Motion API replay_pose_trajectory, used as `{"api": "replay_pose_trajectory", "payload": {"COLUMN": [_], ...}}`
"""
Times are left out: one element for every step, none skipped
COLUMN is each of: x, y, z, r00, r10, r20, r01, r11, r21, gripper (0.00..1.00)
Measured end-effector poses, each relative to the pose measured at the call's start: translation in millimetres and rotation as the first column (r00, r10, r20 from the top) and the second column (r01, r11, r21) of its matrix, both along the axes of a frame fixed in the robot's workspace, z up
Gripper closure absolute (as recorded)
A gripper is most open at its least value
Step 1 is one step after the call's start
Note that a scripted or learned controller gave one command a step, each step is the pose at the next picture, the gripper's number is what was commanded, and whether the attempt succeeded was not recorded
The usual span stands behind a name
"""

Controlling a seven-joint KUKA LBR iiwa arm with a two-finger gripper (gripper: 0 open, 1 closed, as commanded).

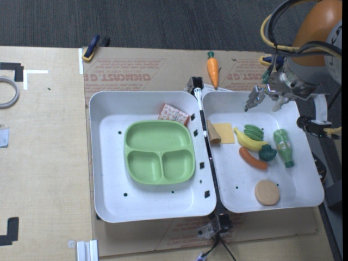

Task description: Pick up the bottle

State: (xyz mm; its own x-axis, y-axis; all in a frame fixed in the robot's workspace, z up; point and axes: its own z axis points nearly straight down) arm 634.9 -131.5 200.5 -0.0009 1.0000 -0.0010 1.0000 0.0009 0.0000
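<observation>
A round tan disc (267,192) lies nearest, the green bottle (283,147) beyond it, the gripper (266,101) spread open above, holding nothing.

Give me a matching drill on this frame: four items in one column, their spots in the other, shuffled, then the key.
Items
1. green plastic bottle
2. green three-compartment plate
3. orange toy carrot
4. round tan disc

Places
A. left white bin, middle
B. on the cardboard beyond the bins
C. right white bin, near corner
D. right white bin, right side, lying beside the toy vegetables

Pairs: 1-D, 2-A, 3-B, 4-C

The gripper hangs over the right bin's far edge, open, apart from the bottle.
</observation>
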Motion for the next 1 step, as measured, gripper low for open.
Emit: {"api": "replay_pose_trajectory", "payload": {"x": [-35.5], "y": [-48.2], "z": [-94.3], "r00": [1.0], "r10": [-0.014], "r20": [0.005], "r01": [0.014], "r11": [1.0], "r21": [0.008], "gripper": [0.0]}}
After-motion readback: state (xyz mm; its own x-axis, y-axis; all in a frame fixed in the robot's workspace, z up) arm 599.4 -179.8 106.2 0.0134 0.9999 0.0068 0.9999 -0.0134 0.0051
